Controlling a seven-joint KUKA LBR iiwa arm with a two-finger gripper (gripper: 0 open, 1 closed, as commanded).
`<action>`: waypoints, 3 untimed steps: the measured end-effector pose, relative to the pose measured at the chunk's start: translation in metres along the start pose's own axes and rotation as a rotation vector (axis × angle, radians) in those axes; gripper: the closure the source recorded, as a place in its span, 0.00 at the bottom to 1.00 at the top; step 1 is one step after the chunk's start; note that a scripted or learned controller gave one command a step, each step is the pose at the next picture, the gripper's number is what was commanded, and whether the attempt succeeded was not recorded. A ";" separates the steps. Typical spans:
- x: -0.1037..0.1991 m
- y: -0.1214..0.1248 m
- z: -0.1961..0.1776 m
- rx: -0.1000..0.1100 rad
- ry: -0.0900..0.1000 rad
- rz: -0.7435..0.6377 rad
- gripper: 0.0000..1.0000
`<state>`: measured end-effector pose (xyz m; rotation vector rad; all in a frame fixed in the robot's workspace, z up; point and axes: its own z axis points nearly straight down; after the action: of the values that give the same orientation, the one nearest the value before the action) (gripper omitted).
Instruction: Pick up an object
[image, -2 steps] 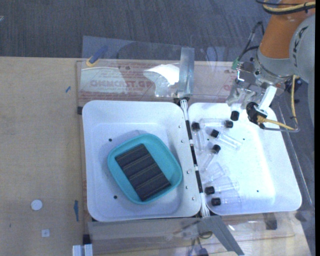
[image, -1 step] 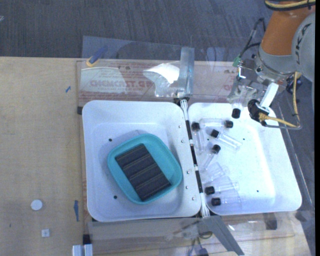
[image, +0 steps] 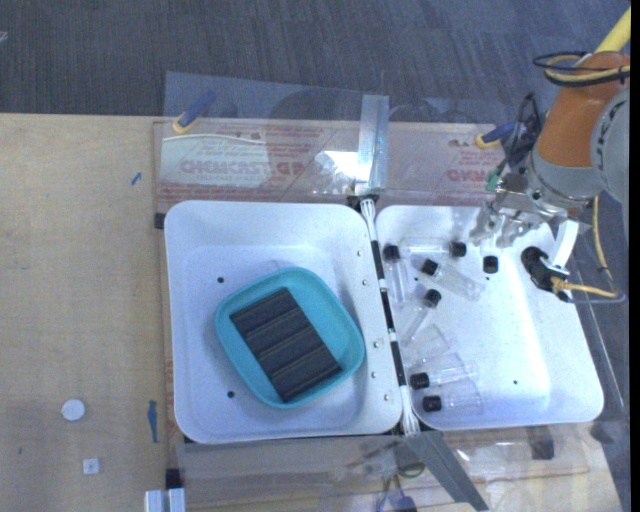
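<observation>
Several clear vials with black caps lie scattered in the right bin (image: 520, 330). One vial (image: 428, 268) lies near the bin's left wall, another (image: 424, 308) just below it, and two more (image: 445, 378) sit near the front. My gripper (image: 497, 232) hangs over the back of the right bin, with the orange-banded wrist above it. Two black-capped vials (image: 490, 264) lie close under and to the left of it. Nothing can be seen held in the gripper.
The left bin (image: 200, 250) holds a teal tray (image: 340, 330) with a black ribbed block (image: 285, 342) lying in it. A metal divider (image: 372, 150) and clear plastic sheets stand behind the bins. The wooden bench (image: 70, 300) extends left.
</observation>
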<state>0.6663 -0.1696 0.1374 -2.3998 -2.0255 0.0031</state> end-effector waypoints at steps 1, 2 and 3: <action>0.014 -0.001 -0.071 -0.005 0.000 0.090 1.00; 0.056 -0.009 -0.087 -0.004 0.000 0.285 1.00; 0.057 -0.009 -0.087 -0.004 0.000 0.285 0.00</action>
<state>0.6672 -0.1122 0.2242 -2.6664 -1.6656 -0.0013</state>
